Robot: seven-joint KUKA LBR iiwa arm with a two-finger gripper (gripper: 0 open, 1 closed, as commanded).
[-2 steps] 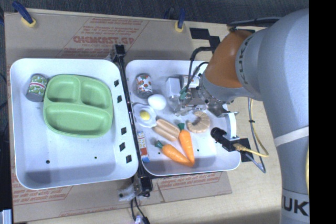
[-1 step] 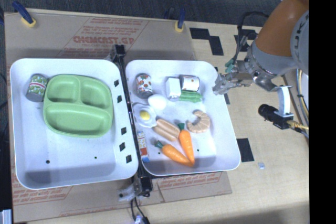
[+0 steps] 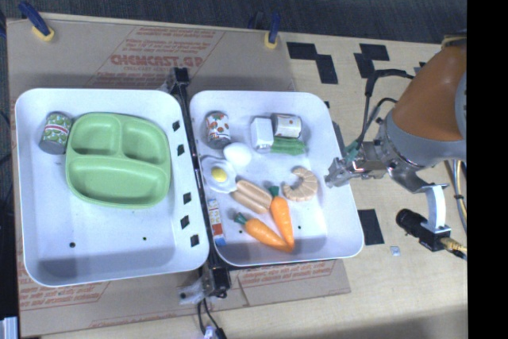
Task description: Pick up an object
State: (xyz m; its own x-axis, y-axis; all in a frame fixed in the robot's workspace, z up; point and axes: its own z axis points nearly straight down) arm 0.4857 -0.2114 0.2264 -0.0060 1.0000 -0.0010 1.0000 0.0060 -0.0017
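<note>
Approaching: gripper (image 3: 340, 171) over right bin's rim (image 3: 343, 194) (finger state unclear); next, reach toward croissant (image 3: 302, 183)

Green divided plate (image 3: 119, 159) and can (image 3: 55, 131) in left bin (image 3: 48, 250).

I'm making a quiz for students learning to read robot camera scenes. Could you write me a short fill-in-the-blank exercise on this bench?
1. The green divided plate lies in the ____ bin.
2. Two ____ carrots lie near the front of the right bin.
3. The small can in the left bin rests beside the plate's far-____ corner.
4. The gripper sits at the right bin's ____ rim.

Missing words: left; orange; left; right
</note>
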